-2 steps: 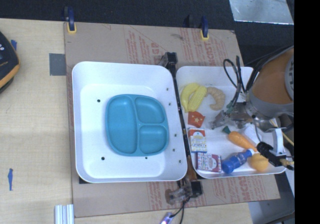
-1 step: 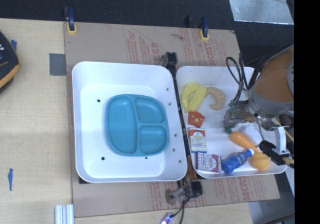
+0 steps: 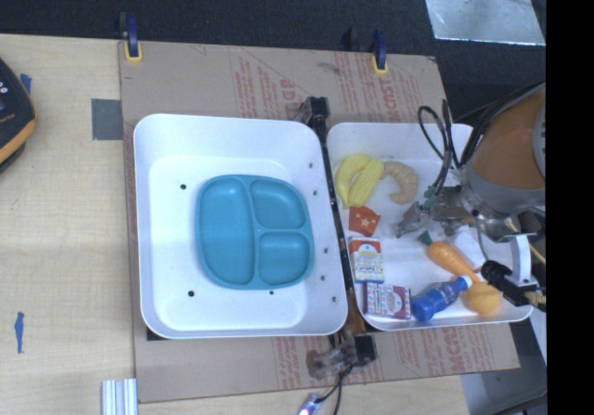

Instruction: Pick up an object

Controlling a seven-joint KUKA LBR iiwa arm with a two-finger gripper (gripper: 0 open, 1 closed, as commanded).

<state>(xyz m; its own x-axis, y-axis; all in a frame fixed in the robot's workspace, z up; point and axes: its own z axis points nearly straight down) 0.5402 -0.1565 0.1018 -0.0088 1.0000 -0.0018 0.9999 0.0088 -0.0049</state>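
**Two bins, one arm low over the toy food**

On the far left, a black and orange device (image 3: 13,121) was seen at the edge of the bench. The left bin (image 3: 167,149) was taken up by a blue divided plate (image 3: 253,229), lying flat in the middle.

In the right bin (image 3: 371,135), a yellow corn cob (image 3: 359,179) was found near the top, with a pale croissant-shaped piece (image 3: 403,181) just beside it. Below those, a small red packet (image 3: 364,219), a white carton (image 3: 368,261) and a red and white box (image 3: 387,300) were lined up along the left wall. A blue bottle (image 3: 438,298) was lying tilted next to the box, with an orange carrot (image 3: 452,259) above it and an orange fruit (image 3: 485,298) at its right.

The gripper (image 3: 425,215) was positioned low in that bin, between the croissant piece and the carrot. Its fingers looked spread apart, and nothing was seen clamped between them. The arm's orange band (image 3: 509,146) was visible on the right.
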